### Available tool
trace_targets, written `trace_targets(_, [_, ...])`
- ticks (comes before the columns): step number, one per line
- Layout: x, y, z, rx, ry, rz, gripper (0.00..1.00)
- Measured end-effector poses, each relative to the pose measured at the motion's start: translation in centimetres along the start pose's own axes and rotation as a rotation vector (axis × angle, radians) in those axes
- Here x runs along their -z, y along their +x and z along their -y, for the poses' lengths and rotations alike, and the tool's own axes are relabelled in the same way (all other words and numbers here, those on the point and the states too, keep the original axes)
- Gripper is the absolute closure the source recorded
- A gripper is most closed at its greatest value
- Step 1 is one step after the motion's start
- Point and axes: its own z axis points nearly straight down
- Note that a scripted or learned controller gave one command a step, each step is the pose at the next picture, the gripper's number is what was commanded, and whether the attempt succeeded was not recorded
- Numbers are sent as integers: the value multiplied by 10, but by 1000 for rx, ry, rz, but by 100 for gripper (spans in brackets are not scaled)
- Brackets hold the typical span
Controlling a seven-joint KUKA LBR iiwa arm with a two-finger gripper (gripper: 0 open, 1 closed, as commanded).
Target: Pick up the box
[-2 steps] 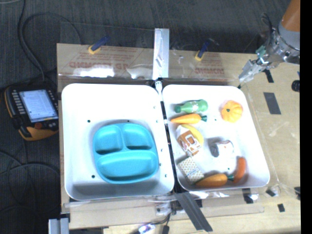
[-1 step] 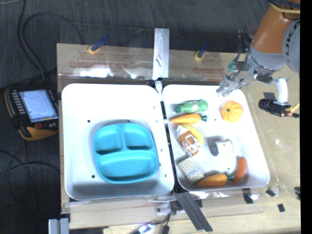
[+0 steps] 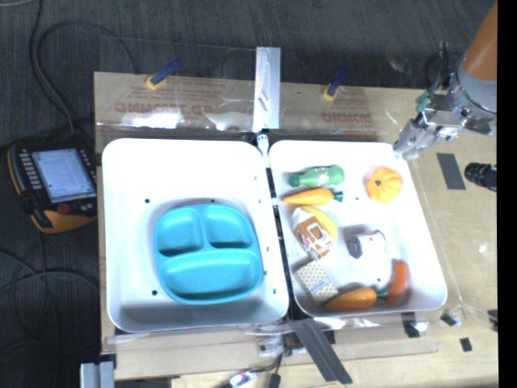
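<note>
The box (image 3: 313,238) lies in the right bin (image 3: 426,241), near its left wall, a little tilted. It is small, white and orange. A yellow thing (image 3: 321,219), maybe a banana, touches it from behind. Just below the box lies a checked packet (image 3: 316,280). Right of the box stands a white mug (image 3: 367,242), close but apart from it. Above the box lies a carrot (image 3: 308,196), and above the carrot a green bottle (image 3: 317,175) on its side. A small orange pumpkin (image 3: 383,184) sits near the bin's far right corner. Along the near edge lie two more orange vegetables (image 3: 353,299), one of them upright against the right wall.

The left bin (image 3: 129,217) holds a blue tray (image 3: 208,251) with three compartments.

My end effector (image 3: 406,145) hangs over the counter (image 3: 468,217), just outside the far right corner of the right bin, well apart from the box. Nothing is between its fingers. I cannot tell if they are spread or pressed together.
</note>
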Motion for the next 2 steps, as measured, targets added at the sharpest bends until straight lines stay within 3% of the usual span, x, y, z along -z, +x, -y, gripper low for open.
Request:
trace_targets(1, [-108, -21, 36, -67, 2, -1, 100])
trace_targets(2, [-18, -23, 40, 132, -1, 1, 100])
